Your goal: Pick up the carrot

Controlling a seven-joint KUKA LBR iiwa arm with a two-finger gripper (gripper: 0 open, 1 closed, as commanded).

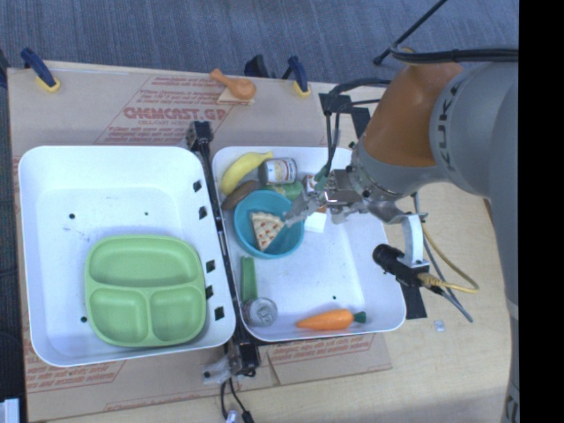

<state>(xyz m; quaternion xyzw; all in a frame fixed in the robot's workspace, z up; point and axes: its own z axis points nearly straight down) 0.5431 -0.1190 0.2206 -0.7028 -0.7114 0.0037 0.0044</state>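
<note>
Fingers (304, 208) are hard to read from up here, honestly can't tell if they're spread or pinched, and nothing shows between them. Closest to the camera, the carrot (328, 321) lies flat along the right bin's (381, 263) front wall, orange with a little green top (looks like a toy). Further back, the fingers hover by the blue bowl (267, 225), well apart from it.

blue-grey carpet floor (132, 11) beyond a cardboard-covered bench (159, 113), evenly lit.
</note>
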